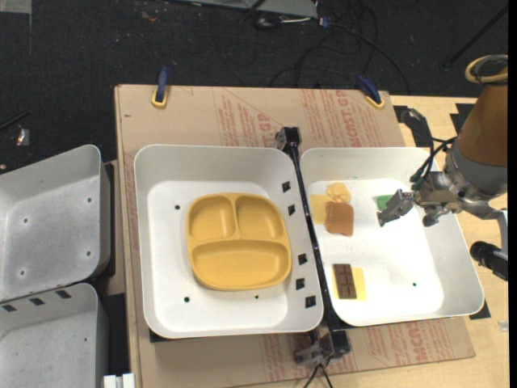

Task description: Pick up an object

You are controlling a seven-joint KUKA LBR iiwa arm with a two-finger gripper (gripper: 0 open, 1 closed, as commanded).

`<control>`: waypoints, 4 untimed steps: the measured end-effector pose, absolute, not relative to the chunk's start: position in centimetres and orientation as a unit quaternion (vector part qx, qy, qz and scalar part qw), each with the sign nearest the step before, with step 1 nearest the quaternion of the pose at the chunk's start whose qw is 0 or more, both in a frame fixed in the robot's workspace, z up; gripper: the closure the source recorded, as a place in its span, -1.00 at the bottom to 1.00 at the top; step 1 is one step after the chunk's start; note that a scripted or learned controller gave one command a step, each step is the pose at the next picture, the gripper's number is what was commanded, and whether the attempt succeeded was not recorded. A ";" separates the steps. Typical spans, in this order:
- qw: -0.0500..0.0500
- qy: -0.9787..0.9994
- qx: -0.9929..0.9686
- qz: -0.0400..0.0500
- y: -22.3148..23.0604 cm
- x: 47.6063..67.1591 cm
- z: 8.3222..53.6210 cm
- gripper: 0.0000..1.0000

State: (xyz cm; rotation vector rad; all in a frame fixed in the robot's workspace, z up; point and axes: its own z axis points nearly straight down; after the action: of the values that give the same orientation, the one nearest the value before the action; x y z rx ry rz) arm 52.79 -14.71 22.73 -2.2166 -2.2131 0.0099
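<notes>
Pincer poised at frame right above right bin, beside green item, positioned for descent; finger state indeterminable. Yellow tray parked in left bin.

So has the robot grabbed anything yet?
Not yet, as far as I can see. The gripper hovers over the right bin, next to a small green thing, but I can't tell if it has it. The brown block, the round yellow piece and the dark bar all lie in the bin. The yellow tray sits in the left bin. Grabbing and lifting are left.
</notes>
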 end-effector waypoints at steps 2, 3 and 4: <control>0.002 -0.707 -0.708 0.001 -14.7 53.1 16.8 -1.00; 0.002 -0.707 -0.708 0.001 -14.4 53.6 10.6 -1.00; 0.001 -0.707 -0.708 0.001 -14.4 53.6 9.1 -1.00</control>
State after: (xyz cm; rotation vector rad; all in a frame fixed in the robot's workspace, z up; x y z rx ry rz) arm 53.59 -14.35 9.14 -2.2212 -2.2185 0.0017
